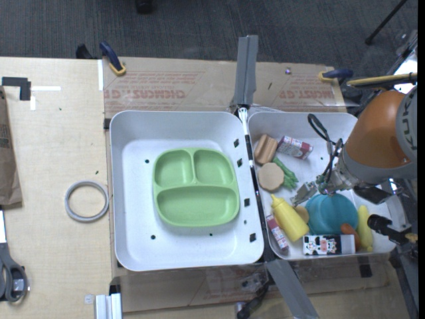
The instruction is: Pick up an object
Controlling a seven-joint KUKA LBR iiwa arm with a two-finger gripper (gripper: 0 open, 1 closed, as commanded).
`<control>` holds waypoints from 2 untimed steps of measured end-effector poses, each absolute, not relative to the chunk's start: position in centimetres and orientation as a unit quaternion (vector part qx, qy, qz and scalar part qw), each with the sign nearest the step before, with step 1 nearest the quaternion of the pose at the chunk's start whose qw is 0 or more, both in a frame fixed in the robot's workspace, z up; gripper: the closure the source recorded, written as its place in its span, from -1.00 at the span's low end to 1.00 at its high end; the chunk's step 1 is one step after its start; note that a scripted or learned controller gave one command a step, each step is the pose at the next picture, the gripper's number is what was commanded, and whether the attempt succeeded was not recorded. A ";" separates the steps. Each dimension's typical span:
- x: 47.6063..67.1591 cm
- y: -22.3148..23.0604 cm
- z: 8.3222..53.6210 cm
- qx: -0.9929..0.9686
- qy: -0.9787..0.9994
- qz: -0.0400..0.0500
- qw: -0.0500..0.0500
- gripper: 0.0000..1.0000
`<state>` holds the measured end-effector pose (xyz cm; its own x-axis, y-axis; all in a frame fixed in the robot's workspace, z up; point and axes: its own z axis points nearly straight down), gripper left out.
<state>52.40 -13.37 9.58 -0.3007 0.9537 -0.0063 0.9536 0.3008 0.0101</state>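
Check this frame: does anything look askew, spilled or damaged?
Nothing looks spilled or broken. The right bin is a jumble, with a yellow bottle lying on its side, while the green tray sits flat in the left bin.

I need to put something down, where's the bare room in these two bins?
Left bin: bare white floor rings the green divided plate, widest along its left wall and front edge. Right bin: a small free patch at the back, beyond the bread roll. Its middle and front are crowded around the yellow bottle and gripper.
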 end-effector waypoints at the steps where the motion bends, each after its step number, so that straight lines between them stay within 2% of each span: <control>1: 52.5 -13.5 10.5 0.593 0.805 0.002 0.006 1.00; 2: 52.5 -13.5 10.5 0.593 0.805 0.002 0.006 -1.00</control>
<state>52.45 -13.50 10.50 -0.2968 0.9549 -0.0074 0.9548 0.2969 0.0105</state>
